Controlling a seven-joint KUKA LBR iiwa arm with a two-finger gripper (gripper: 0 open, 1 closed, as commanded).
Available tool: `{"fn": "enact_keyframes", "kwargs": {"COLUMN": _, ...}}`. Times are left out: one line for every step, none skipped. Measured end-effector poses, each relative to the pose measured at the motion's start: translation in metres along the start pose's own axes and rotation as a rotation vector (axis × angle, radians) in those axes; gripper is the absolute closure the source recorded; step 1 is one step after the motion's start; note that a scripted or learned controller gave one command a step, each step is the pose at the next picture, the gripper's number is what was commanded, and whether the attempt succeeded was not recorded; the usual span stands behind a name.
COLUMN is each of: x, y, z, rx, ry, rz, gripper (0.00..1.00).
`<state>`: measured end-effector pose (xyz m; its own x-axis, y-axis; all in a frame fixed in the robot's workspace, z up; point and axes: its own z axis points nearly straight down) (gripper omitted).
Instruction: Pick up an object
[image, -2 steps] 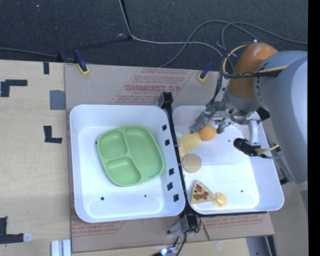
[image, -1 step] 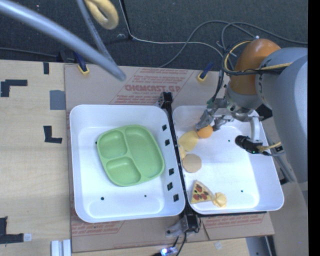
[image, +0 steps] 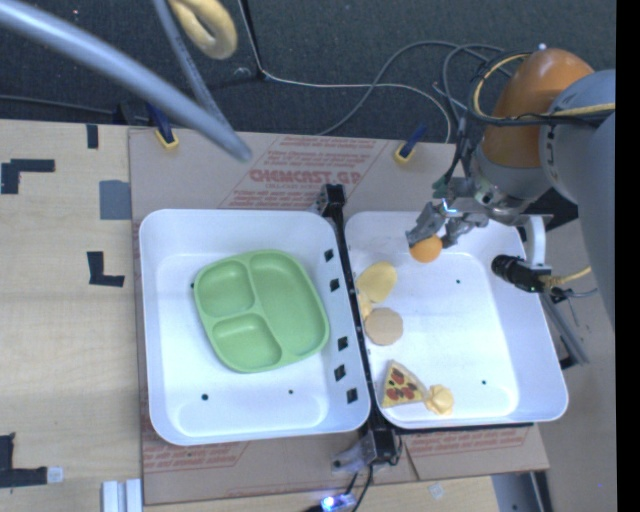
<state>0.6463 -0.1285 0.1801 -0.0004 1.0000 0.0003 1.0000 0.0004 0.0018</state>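
Over the right bin's (image: 520, 395) far side, gripper (image: 437, 228) clamped on a small orange ball (image: 426, 249), round, no long axis; below left, yellow piece (image: 377, 281), tan disc (image: 383, 326), pizza slice (image: 402, 385); green tray (image: 262, 309) in left bin (image: 165, 330).

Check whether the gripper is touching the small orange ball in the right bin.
Touching. The camera view shows the orange ball sitting directly between the tips of the gripper, with no gap visible on either side.
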Motion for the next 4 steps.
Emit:
{"fn": "enact_keyframes", "kwargs": {"x": 0.005, "y": -0.006, "z": -0.059, "rx": 0.0, "ry": 0.0, "rz": -0.001, "gripper": 1.0}}
{"fn": "enact_keyframes", "kwargs": {"x": 0.006, "y": -0.005, "z": -0.085, "rx": 0.0, "ry": 0.0, "rz": -0.001, "gripper": 1.0}}
{"fn": "enact_keyframes", "kwargs": {"x": 0.054, "y": -0.016, "z": -0.069, "rx": 0.004, "ry": -0.001, "rz": -0.003, "gripper": 1.0}}
{"fn": "enact_keyframes", "kwargs": {"x": 0.103, "y": -0.037, "z": -0.054, "rx": 0.005, "ry": 0.0, "rz": -0.004, "gripper": 1.0}}
